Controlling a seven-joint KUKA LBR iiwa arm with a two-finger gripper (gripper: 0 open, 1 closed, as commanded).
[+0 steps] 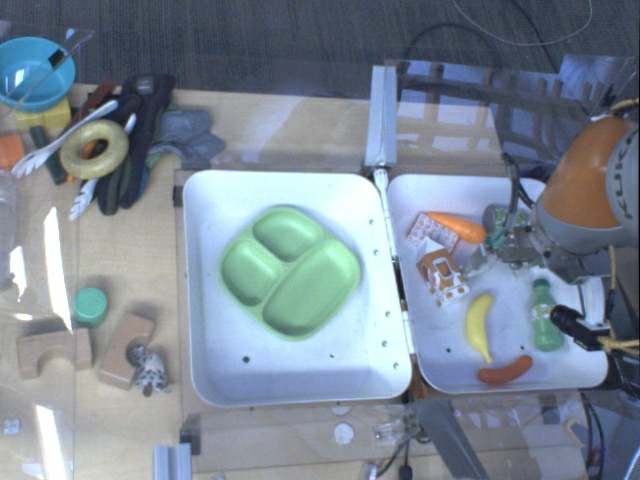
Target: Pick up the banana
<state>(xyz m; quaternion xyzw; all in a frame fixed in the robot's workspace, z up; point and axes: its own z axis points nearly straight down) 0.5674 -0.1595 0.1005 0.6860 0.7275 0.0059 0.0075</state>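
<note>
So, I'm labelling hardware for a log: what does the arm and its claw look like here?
A grey arm with a broad, rounded orange band above the wrist, ending in a small metallic claw with greenish parts. Thin dark cables run along it.

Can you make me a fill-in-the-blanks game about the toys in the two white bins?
1. The yellow plastic banana lies in the ____ white bin.
2. The divided plate in the left white bin is coloured ____.
3. The red sausage lies ____ the banana in the picture.

Missing words: right; green; below
</note>
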